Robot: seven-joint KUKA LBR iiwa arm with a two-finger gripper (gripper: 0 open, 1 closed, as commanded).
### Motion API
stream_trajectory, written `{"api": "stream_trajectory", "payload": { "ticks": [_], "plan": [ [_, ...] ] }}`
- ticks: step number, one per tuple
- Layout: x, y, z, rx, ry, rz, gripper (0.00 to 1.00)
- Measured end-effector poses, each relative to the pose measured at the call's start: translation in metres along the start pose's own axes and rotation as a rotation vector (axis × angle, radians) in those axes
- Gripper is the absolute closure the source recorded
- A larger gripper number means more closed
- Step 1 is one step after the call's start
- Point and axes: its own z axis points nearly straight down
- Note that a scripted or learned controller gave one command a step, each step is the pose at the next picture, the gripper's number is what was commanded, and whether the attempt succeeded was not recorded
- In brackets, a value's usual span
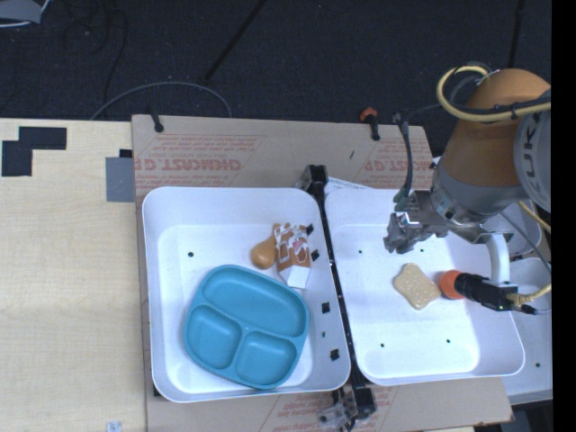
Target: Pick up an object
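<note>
Gripper point(402, 234): low over right bin point(504, 367), toward its far left part; how wide, cannot tell.
Tan biscuit point(415, 286): flat on right bin floor, near gripper, apart from it.
Left bin point(162, 241): blue divided plate point(245, 326), patterned packet point(292, 246), orange-brown piece point(263, 254).

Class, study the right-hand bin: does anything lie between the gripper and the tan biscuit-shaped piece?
Nothing visible does. The gripper hangs just above the tan biscuit-shaped piece in the picture, with only bare white floor of the right-hand bin between them. The blue tray lies in the left bin.
</note>
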Motion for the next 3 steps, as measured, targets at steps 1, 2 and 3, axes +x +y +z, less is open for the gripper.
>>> {"api": "stream_trajectory", "payload": {
  "ticks": [1,2,3],
  "plan": [
    [0.049,0.003,-0.007,0.000,0.000,0.000,1.00],
    [0.102,0.014,-0.013,0.001,0.001,-0.002,1.00],
    [0.145,0.018,0.004,0.004,-0.001,0.000,1.00]
  ]
}}
